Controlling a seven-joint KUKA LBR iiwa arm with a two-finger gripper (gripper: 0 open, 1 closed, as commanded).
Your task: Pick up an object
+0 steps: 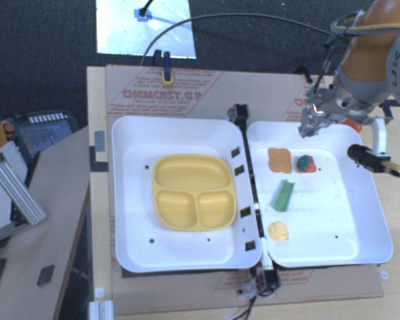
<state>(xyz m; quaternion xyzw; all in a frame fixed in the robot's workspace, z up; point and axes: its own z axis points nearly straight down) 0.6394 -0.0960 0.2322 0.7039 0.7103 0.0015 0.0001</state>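
The right bin (360, 235) holds an orange-brown square piece (279, 160), a small red and teal object (306, 163), a green stick-shaped piece (283, 195) and a pale yellow lump (278, 231). My gripper (311, 126) hangs over the bin's back edge, up and to the right of the orange-brown piece. No object shows between its fingers.
The left bin (130, 179) holds a yellow divided tray (193, 192). A black divider with clips (247, 179) runs between the bins. Cardboard (187, 92) lies under both bins. A grey device (43, 132) sits off the bench at the left.
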